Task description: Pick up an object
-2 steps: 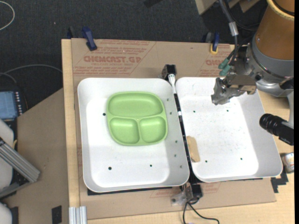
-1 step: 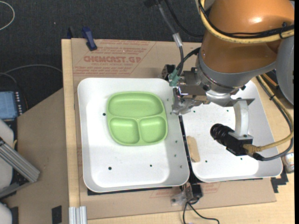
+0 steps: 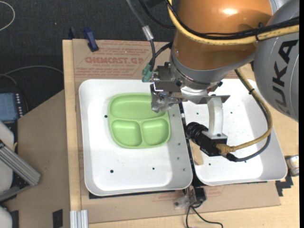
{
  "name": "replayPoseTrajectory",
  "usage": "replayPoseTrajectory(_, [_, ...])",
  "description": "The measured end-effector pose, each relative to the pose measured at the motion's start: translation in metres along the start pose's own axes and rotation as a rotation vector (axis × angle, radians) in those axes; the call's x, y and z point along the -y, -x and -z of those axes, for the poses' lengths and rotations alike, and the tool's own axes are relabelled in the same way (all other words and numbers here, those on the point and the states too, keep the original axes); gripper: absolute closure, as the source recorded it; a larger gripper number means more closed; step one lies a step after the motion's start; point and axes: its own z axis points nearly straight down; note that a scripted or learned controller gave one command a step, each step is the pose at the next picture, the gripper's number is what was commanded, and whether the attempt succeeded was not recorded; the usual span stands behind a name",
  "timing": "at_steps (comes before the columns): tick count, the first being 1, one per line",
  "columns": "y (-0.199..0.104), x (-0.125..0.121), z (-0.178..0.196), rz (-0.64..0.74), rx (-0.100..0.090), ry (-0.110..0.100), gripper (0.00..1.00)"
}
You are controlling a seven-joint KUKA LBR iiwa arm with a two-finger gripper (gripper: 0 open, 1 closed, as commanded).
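A green plate (image 3: 137,120) with three parts lies in the left bin (image 3: 95,165). The gripper (image 3: 160,102) is at the plate's right edge; I cannot tell its grip.

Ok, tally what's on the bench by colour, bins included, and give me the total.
White bins: 2, the left bin and the right bin.
Green divided plate: 1, lying in the left bin, with the end effector over its right edge.
Total: 3.
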Motion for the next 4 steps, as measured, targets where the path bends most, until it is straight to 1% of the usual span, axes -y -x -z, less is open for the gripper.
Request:
replayPoseTrajectory(1, [0.050,0.002,-0.078,-0.013,0.006,-0.014,1.00])
replayPoseTrajectory(2, [0.076,0.001,-0.189,-0.012,0.005,-0.016,1.00])
replayPoseTrajectory(3, [0.064,-0.001,-0.003,-0.004,-0.003,0.015,1.00])
replayPoseTrajectory(4, [-0.009,-0.007,0.026,0.001,-0.001,0.002,1.00])
